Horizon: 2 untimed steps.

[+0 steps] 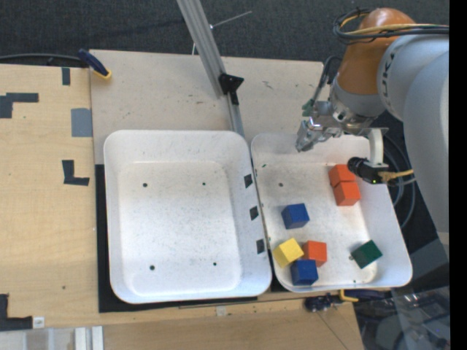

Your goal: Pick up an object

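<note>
The gripper [307, 138] hangs over the far rim of the right bin [387, 224], at the corner nearest the left bin [179, 214]. Whether it is open or closed cannot be told from this angle, and nothing shows in it.

All the blocks lie in the right bin, well apart from the gripper. The orange block [344, 184] is the only long one: it sits toward the arm side of the bin, its long axis running from the far rim toward the near rim, tilted slightly. A blue cube [295, 214] rests near the bin's middle. Toward the near rim, a yellow cube [289, 251], a small orange cube [315, 251] and a second blue cube [304, 271] bunch together, touching or nearly so. A green cube [366, 254] sits alone near the bin's near corner on the arm side, turned at an angle to the walls.
</note>
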Tool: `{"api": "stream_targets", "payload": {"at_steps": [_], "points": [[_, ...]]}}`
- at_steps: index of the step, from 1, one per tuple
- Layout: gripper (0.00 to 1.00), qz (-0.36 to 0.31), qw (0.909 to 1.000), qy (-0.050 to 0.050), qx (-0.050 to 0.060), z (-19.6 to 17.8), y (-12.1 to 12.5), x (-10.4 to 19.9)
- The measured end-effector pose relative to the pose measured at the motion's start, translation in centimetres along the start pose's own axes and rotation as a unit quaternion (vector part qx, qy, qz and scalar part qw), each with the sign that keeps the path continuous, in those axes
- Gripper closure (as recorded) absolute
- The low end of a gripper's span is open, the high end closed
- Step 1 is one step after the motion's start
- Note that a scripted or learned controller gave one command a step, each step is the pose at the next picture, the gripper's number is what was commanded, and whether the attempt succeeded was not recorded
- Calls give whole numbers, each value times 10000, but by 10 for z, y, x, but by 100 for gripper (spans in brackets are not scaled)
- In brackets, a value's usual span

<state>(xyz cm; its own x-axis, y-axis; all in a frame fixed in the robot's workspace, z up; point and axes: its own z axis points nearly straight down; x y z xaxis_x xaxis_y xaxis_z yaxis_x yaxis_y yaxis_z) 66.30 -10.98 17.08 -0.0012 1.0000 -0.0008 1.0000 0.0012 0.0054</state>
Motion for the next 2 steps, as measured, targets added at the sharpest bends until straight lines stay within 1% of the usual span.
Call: {"api": "stream_targets", "payload": {"at_steps": [1, 2], "points": [[100, -1, 10000, -3, -5, -61, 2, -7], [100, -3, 10000, 4, 15, -87, 3, -6]]}}
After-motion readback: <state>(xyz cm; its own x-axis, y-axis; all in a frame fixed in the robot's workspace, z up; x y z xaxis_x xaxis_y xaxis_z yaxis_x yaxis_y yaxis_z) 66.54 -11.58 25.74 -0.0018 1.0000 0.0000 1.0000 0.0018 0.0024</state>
